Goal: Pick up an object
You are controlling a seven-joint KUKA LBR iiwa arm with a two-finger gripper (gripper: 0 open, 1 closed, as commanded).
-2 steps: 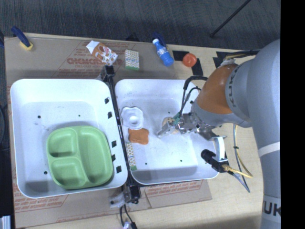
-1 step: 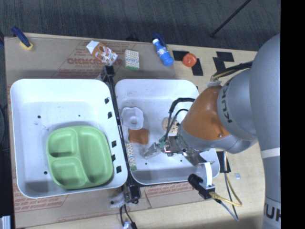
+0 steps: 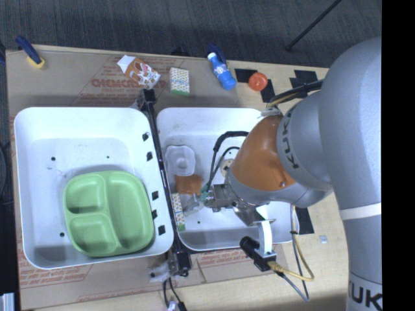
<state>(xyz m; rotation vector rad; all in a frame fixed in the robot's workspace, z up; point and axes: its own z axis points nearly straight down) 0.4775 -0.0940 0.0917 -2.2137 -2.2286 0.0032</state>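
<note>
In the right bin (image 3: 214, 118) a clear plastic cup (image 3: 180, 160) lies near the left wall. Just below it sits a small orange-brown object (image 3: 189, 184), then a clear crumpled piece (image 3: 190, 203) and a narrow green-and-yellow packet (image 3: 177, 214) against the divider. My gripper (image 3: 207, 197) is low in this bin, right beside the orange-brown object and the clear piece. The orange wrist band (image 3: 259, 161) and grey arm cover the bin's right half and hide whatever lies under them.
The left bin (image 3: 39, 141) holds a green divided plate (image 3: 107, 212). On the bench behind the bins lie a snack packet (image 3: 138, 72), a small green-white packet (image 3: 179, 80), a blue bottle (image 3: 222, 71), an orange cap (image 3: 258, 81) and a blue-yellow clamp (image 3: 29, 50).
</note>
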